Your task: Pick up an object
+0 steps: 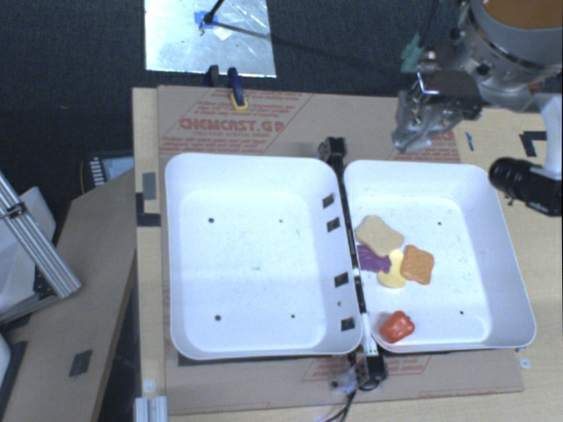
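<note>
Gripper (422,130), grasp state unclear to me, sits above right bin's (501,236) upper edge; toys (391,258) lie lower, near the divider.

I had one fixed camera, mounted above the bench (264,117) and looking down at a slant. It sat far enough back to take in both white bins whole, the left bin (251,253) and the right bin (457,192) lying side by side across the middle of the picture. The far edge of the bench ran along the top, the near edge along the bottom. The arm (515,25) came in from the upper right corner.
</note>
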Available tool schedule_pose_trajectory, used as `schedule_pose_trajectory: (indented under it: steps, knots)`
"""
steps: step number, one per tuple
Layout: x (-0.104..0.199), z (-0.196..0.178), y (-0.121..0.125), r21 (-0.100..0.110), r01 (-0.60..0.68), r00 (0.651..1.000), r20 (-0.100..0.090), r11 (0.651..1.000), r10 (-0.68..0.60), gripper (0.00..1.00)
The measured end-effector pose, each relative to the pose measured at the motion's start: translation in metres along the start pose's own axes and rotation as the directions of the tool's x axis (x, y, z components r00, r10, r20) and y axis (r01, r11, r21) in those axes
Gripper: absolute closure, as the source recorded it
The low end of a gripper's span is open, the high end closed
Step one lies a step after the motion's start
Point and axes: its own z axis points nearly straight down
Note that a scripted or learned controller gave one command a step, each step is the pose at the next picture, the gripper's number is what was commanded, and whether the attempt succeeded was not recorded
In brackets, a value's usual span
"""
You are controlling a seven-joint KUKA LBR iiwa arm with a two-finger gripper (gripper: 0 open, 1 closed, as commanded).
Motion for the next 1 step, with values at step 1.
schedule_pose_trajectory:
  steps: [1]
  knots:
    - [0.0128, 0.0001, -0.013, 0.001, 0.003, 1.0, -0.001, 1.0, -0.003, 1.0]
